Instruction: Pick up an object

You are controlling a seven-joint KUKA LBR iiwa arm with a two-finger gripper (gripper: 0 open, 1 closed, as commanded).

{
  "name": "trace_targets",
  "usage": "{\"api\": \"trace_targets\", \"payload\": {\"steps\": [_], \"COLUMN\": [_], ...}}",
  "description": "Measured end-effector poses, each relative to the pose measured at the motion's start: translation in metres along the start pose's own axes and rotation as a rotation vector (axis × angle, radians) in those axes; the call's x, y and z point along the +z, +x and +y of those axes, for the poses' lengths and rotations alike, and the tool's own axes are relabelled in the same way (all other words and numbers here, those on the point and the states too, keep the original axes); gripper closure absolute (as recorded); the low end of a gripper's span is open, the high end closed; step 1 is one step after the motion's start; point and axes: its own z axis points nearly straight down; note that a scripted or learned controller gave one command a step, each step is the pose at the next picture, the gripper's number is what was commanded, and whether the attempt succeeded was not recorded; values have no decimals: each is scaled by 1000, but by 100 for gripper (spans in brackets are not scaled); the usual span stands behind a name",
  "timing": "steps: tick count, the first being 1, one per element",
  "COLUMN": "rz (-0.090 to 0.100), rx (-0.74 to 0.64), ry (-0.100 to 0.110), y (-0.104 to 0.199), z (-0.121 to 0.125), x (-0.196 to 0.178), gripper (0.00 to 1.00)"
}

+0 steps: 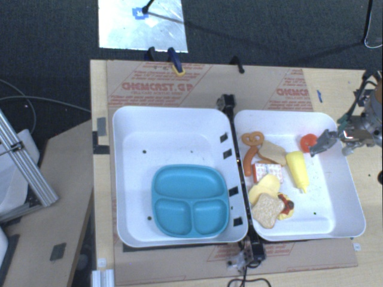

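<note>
Over the right bin's far edge, the gripper is hanging — open, holding nothing. Just beside it, a red tomato is lying.

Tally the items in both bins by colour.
Blue: 1, divided plate in the left bin
Yellow: 2, banana, yellow piece
Red: 1, tomato
Brown/tan: 3, pretzel, bread slice, tan wedge
Orange: 1, hot dog
Red-white: 1, packet
Total: 9
</note>
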Motion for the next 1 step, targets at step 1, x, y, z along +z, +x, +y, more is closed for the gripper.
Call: {"api": "trace_targets", "payload": {"steps": [1], "rz": [5], "rx": [1], "ry": [13], "y": [21], "z": [-34], "x": [119], "gripper": [0]}}
